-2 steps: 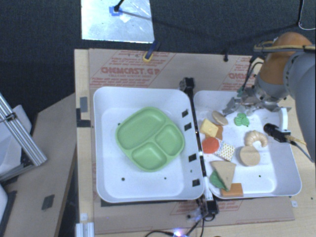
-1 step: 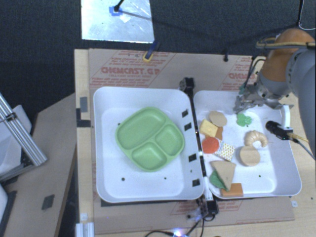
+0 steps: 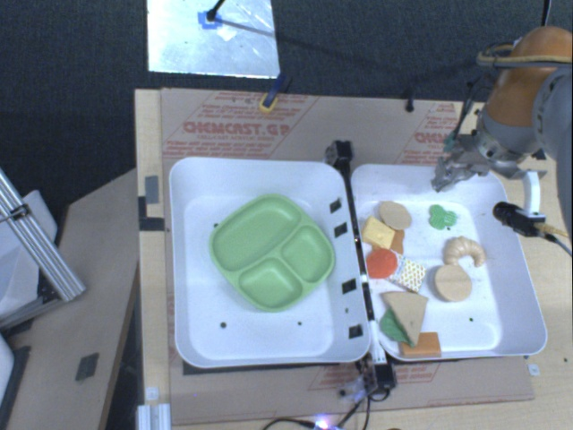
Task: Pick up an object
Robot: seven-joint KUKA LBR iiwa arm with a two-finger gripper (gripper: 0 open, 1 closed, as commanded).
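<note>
Surface [image 3: 224, 115]: tan board w/ red print, carries two shallow white bins side by side.

Left bin [image 3: 192, 330]: holds a green divided plate [image 3: 271, 252], three compartments, sitting a bit rotated, roughly mid-bin.

Right bin [image 3: 510, 330]: holds the small food items, all lying on the bin floor, none lifted.

Arm [image 3: 528, 88]: grey w/ orange band, comes in from the right, over the far right corner of the right bin. Hand [image 3: 445, 179] hangs at the far edge of the right bin, above the items, nothing seen between its tips. Can't tell if the tips are spread or pressed together, too small and blurred.

Items, bigger to smaller:
- tan wedge [image 3: 407, 312], near end, green leafy piece [image 3: 394, 328] tucked just beside it
- round beige disc [image 3: 453, 283], right of centre
- croissant [image 3: 465, 251], just above the disc, near touching
- tan oval piece [image 3: 394, 214], far left part of the bin
- yellow block [image 3: 378, 234], touching the oval's near side
- red-orange round piece [image 3: 382, 262], below the yellow block
- checkered cracker [image 3: 411, 275], just right of the red piece
- orange block [image 3: 424, 345], by near rim
- small green piece [image 3: 440, 216], closest item to the hand, apart from it
</note>
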